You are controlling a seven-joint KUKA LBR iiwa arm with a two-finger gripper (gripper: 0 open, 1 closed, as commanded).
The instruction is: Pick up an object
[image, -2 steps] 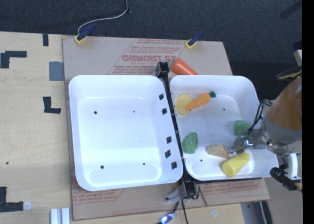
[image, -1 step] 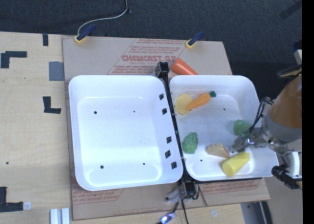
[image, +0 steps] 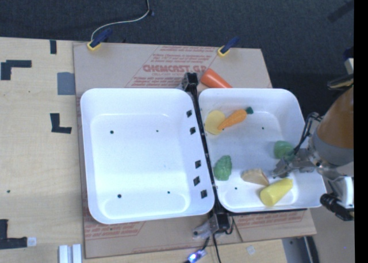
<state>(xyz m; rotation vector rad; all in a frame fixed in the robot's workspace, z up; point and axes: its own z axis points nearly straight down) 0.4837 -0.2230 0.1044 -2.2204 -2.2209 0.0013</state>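
Right bin (image: 290, 102): the hand (image: 286, 167), finger state indeterminable, sits low among crowded items: tan piece (image: 255, 176), yellow block (image: 276, 191), green lump (image: 283, 149). Risk: closing between neighbours, nudging rather than gripping.

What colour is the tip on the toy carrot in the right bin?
Green, on the orange toy carrot; it shows best in the camera view.

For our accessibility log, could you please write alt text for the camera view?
Seen from above, a robot arm reaches from the right, its gripper low in the right bin among a toy carrot, yellow pieces, a tan piece and two green pieces. The left bin sits beside it on a cardboard sheet.
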